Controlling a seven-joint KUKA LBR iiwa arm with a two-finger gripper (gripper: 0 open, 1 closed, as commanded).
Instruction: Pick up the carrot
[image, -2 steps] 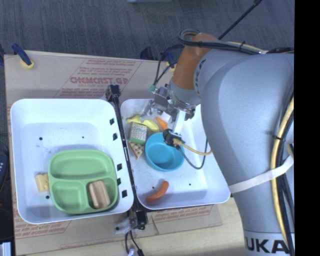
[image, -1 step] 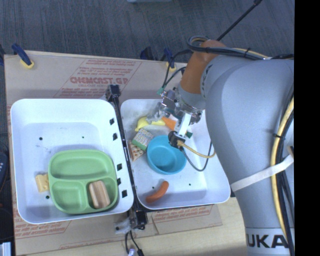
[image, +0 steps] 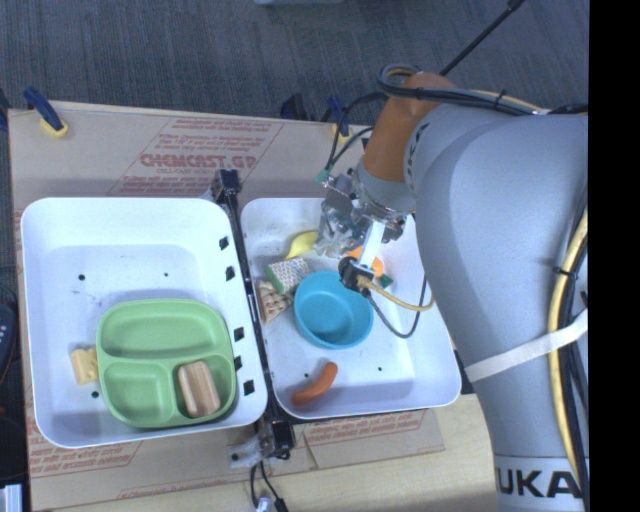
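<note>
The carrot (image: 373, 267) is small and bright orange. Just a little bit of it shows, because most of it is hidden under the gripper (image: 352, 250). The orange bit peeks out just beside the gripper, on the side nearer the arm. I cannot tell if the two are touching, or which way the carrot lies.

This is a robotics lab bench, not a home kitchen. Two white bins (image: 40, 300) sit on cardboard sheeting (image: 190, 150) clipped down by blue clamps (image: 45, 112), over grey carpet (image: 200, 50). A grey KUKA arm (image: 500, 270) trailing cables (image: 480, 40) reaches in from the right over toy food and plastic dishes.
</note>
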